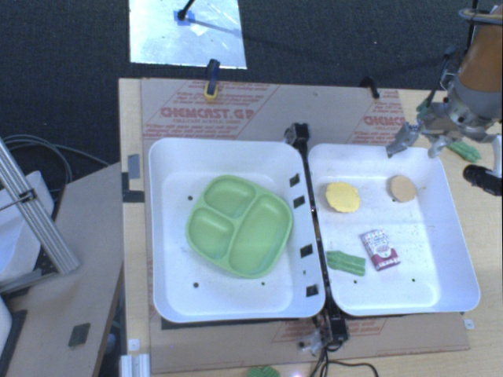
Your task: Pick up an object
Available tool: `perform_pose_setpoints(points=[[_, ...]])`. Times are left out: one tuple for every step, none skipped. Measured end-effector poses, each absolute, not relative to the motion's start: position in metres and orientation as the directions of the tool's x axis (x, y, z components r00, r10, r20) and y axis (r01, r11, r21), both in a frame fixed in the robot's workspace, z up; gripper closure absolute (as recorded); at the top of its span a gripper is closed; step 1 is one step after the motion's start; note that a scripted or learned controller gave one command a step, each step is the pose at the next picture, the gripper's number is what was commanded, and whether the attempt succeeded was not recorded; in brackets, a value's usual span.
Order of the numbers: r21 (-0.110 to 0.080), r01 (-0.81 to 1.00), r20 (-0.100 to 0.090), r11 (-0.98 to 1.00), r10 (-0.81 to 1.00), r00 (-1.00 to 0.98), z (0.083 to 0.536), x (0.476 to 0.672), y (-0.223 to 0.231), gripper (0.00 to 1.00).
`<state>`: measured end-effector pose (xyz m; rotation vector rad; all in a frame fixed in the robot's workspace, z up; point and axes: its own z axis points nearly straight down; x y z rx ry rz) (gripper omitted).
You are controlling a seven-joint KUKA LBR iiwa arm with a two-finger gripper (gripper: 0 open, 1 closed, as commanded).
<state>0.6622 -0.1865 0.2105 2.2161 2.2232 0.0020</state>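
Nearest the lens, at the bottom of the frame, two shallow white bins sit side by side on a brown printed board (259,104).

Left bin (169,171), lower centre-left: it holds one thing, a light green divided plate (240,226) with three compartments, lying tilted across the middle of the bin floor.

Right bin (440,285), lower right: it holds four small things, all apart from one another.
- One red and white packet (380,250), in the middle of the bin, lying at a slant.
- One green strip-shaped piece (346,262), near the bin's lower left, just left of the packet.
- One yellow round piece (343,197), in the upper left part of the bin.
- One tan round piece (402,188), to the right of the yellow one, in the upper part of the bin.

Between the bins runs a dark divider with black clips (302,203).

At the upper right of the frame, the arm's gripper (418,141) hangs above the right bin's top edge, its two fingers spread apart with nothing between them. Just beside it, outside the bin's upper right corner, lies another green piece (465,151).

One silvery sheet (187,20) lies on the dark floor at the upper left.
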Motion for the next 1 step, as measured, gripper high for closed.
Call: perform_pose_setpoints(points=[[-0.004, 1.0, 0.002, 0.007, 1.0, -0.007, 0.1562, 0.6365, -0.1512, 0.0]])
